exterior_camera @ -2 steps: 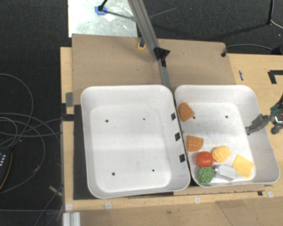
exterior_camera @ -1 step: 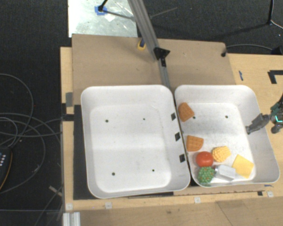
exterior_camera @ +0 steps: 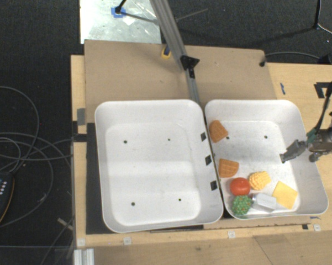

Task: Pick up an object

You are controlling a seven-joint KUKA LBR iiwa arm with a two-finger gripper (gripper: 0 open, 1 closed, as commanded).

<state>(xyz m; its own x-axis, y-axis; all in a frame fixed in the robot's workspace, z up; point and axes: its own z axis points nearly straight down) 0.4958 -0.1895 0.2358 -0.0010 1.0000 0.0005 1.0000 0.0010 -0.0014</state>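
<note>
We see the gripper (exterior_camera: pixel 301 151) at the right bin's (exterior_camera: pixel 248 115) right rim, fingers spread and holding nothing, toy food clustered left and below it in that bin, corn cob (exterior_camera: pixel 259 180) nearest, yellow cheese wedge (exterior_camera: pixel 285 194), tomato (exterior_camera: pixel 240 186), all apart from it

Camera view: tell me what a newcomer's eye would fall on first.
The bright cluster of toy foods in the right bin: a red tomato, a yellow corn piece, a yellow cheese wedge and a green piece crowd its near corner. Next, the gripper over that bin's right rim, and the bare left bin.
</note>
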